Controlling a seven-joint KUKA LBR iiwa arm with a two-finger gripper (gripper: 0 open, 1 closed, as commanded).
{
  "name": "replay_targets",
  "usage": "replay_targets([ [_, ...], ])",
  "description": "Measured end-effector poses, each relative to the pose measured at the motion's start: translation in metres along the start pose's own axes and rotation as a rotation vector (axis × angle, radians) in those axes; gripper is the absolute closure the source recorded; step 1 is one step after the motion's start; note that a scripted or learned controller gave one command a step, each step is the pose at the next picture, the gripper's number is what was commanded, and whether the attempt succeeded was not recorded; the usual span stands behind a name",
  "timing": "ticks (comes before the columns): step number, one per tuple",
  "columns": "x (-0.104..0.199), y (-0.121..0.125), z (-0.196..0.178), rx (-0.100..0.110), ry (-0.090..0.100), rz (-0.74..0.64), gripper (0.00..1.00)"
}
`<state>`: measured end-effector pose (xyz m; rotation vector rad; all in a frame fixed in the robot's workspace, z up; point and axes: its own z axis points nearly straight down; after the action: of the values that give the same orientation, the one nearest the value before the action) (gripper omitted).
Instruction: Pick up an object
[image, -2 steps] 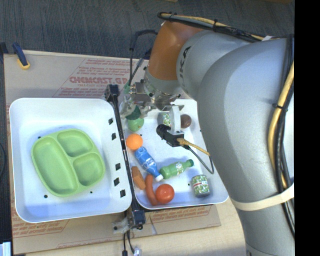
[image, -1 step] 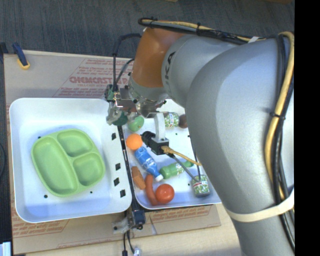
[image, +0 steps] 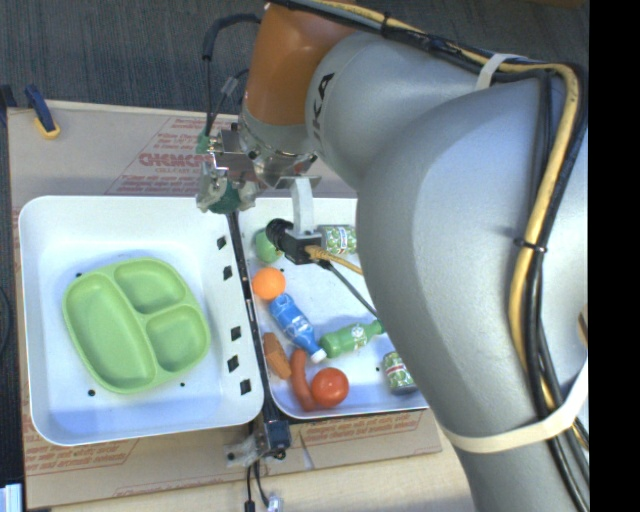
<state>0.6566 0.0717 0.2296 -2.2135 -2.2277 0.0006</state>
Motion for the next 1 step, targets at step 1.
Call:
replay_targets([
  [1, 0.0849, -0.0001, -0.0618, 0.0, 0.001, -0.002, 1.0],
])
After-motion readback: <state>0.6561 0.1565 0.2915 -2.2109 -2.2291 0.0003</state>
